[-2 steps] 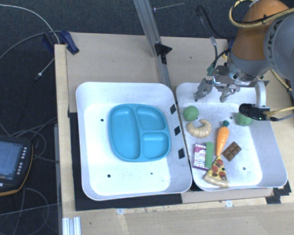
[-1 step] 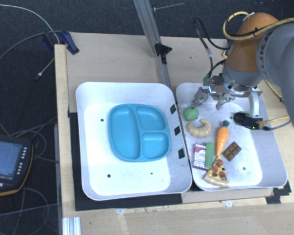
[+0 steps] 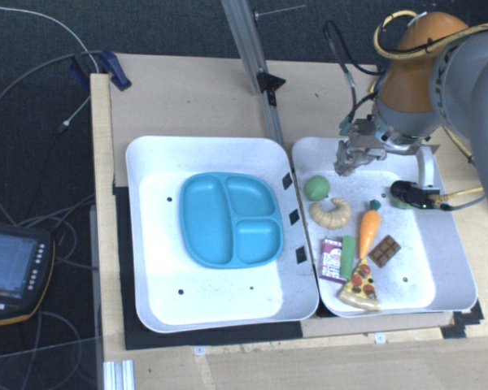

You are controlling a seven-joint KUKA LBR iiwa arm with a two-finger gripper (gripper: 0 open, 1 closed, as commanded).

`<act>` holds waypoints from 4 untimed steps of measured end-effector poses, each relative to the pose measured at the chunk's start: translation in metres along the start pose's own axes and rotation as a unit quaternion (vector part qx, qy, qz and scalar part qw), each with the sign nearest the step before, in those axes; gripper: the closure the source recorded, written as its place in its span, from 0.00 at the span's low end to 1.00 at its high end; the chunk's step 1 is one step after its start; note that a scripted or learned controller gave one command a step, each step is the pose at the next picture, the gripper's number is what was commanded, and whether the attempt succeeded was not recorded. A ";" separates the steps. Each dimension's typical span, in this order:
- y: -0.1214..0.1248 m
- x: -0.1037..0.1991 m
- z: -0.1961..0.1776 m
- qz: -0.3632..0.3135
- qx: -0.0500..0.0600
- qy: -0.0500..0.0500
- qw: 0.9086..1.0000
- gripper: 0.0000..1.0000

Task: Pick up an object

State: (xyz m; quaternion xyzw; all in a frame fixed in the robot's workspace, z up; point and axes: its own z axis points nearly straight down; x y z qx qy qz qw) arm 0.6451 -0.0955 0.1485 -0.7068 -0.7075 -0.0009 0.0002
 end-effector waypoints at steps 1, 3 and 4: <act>-0.001 -0.006 -0.063 0.001 -0.004 -0.001 1.000 1.00; -0.030 0.047 -0.107 -0.002 0.002 0.001 1.000 1.00; -0.050 0.094 -0.113 -0.002 0.002 0.001 1.000 1.00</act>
